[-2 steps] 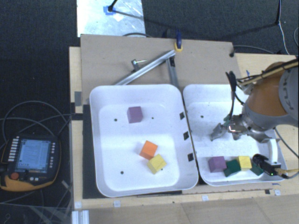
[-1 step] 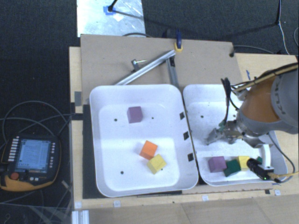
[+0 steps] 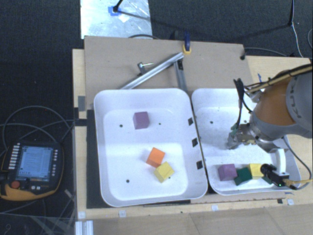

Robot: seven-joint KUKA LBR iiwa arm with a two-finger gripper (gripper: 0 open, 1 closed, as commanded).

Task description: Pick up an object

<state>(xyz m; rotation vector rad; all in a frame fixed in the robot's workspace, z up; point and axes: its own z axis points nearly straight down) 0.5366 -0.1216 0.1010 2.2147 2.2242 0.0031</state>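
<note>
My gripper (image 3: 235,140) hangs low over the middle of the right bin (image 3: 215,104), with the grey and orange arm (image 3: 276,109) reaching in from the right. Just below it, along the bin's near wall, a purple cube (image 3: 227,172), a dark green block (image 3: 242,176) and a yellow cube (image 3: 256,170) lie in a row, touching one another. The gripper stands apart from them, a little above the purple cube in the view. In the left bin (image 3: 112,106) lie a purple cube (image 3: 141,120), an orange cube (image 3: 155,156) and a yellow cube (image 3: 164,172).
A metal rod (image 3: 154,71) lies on the brown board behind the bins. A teach pendant (image 3: 32,165) with cables rests on the floor at the left. Black cables run along the arm near the right bin's far side.
</note>
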